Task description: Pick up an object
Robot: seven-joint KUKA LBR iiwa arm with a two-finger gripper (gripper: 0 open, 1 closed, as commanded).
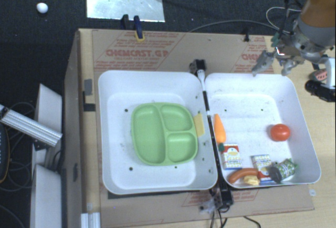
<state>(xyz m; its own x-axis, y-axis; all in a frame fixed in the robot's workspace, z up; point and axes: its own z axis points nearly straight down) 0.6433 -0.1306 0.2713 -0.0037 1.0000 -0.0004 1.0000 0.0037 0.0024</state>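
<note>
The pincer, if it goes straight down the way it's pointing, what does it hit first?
Probably the far rim of the right bin: the open pincer hangs just above that edge. Height is unclear, so it could land just outside on the cardboard.

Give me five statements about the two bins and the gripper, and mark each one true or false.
1. The green divided plate lies in the left bin. True.
2. The tomato sits on the green plate. False: it is in the right bin, near its right wall.
3. The gripper holds the carrot. False: it hangs over the right bin's far rim with open jaws, nothing between them.
4. The carrot lies by the right bin's left wall. True.
5. The can stands in the left bin. False: it lies in the right bin's near corner.
</note>
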